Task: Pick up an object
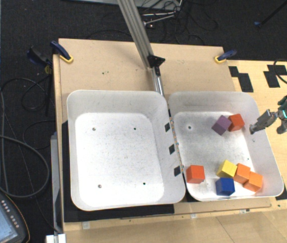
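Several small cubes lie in the right bin (204, 148). A purple cube (221, 125) touches a red-orange cube (236, 122) near the bin's back right. Along the front sit an orange cube (195, 173), a yellow cube (227, 169), a blue cube (225, 186) and two more orange cubes (242, 172) (254, 181) bunched together. My gripper (271, 125) hangs at the view's right edge, over the right bin's right rim, just right of the red-orange cube. Its fingers are spread open with nothing between them.
The left bin (70, 135) stands beside the right one, their rims meeting mid-bench. A slanted metal pole (136, 24) runs from the top down to the bins' junction. Clamps (62, 52) (224, 56) sit on the bench's back corners.
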You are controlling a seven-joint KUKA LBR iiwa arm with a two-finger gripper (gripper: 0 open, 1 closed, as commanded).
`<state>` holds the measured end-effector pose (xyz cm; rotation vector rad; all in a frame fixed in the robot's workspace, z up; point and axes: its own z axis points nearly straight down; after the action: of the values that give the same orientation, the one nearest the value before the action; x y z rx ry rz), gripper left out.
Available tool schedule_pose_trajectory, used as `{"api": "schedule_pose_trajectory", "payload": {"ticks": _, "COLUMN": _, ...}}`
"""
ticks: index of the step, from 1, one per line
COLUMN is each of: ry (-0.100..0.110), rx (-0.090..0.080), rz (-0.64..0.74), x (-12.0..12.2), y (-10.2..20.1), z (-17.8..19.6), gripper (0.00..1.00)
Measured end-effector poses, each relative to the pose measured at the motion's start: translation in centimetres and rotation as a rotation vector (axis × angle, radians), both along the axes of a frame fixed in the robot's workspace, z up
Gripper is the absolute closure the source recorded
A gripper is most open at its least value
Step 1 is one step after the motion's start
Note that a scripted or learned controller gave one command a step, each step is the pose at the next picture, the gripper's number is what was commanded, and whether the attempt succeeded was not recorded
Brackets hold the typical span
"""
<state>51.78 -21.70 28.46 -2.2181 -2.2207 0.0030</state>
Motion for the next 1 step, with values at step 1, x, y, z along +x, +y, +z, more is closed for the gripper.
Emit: {"api": "schedule_pose_trajectory", "payload": {"ticks": 1, "ry": -0.003, "rx": -0.001, "rz": 0.000, "x": 0.06, "y": 0.01, "z": 0.17, "gripper": 0.00}}
